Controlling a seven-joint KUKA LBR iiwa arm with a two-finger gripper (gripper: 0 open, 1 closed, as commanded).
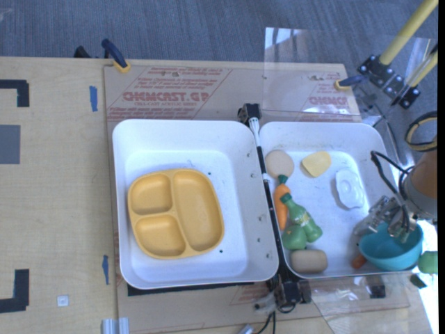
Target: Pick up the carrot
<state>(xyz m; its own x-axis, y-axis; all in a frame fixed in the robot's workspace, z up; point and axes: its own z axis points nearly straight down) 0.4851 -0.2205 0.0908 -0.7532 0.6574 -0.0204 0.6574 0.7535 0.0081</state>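
Two shallow white bins sit side by side on the surface (49, 207). Left bin (139, 145): holds a yellow divided plate (175, 212) with three compartments. Right bin (361, 139): holds the carrot (281, 204), orange with a green top, lying along the bin's left wall, just beside a green bottle (300, 227) to its right. Far of the carrot lies a round beige item (279, 163), with a yellow piece (316, 163) to its right and a white object (349, 189) further right. A tan oblong item (309, 259) rests at the near edge. At the near right corner stands a teal bowl (389, 251); the claw (392, 219) hangs over the bowl's rim, well apart from the carrot. Whether it is wide or narrow cannot be told.
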